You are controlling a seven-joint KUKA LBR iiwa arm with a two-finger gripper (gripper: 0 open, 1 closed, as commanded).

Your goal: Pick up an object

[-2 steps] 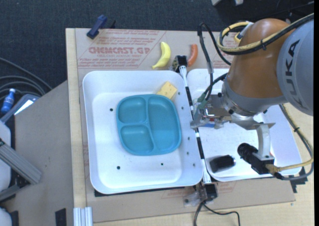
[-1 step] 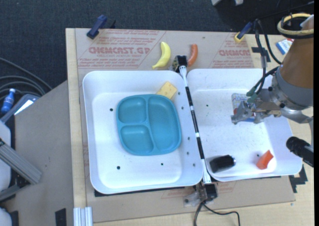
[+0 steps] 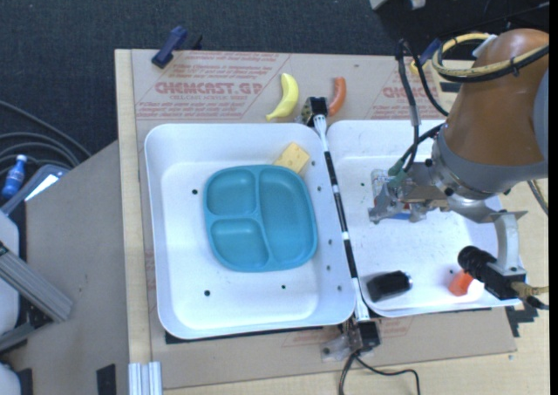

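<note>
The arm (image 3: 497,114) reaches in from the right over the right bin (image 3: 418,145). Its gripper (image 3: 384,199) hangs low above the bin's middle left, pointing left. A small bluish thing (image 3: 399,214) peeks out just under the gripper, too hidden to identify. In the same bin a black object (image 3: 389,284) lies near the front left corner, and a small orange object (image 3: 459,282) sits near the front right, partly behind a black part of the arm. The left bin (image 3: 174,236) holds a blue divided plate (image 3: 260,216) and a yellow block (image 3: 293,158) at its far edge.
A banana (image 3: 284,98) and an orange-red pepper-like object (image 3: 336,95) lie on the cardboard behind the bins. A black clip (image 3: 315,109) sits on the divider between the bins. A blue item (image 3: 168,46) rests at the bench's far left corner.
</note>
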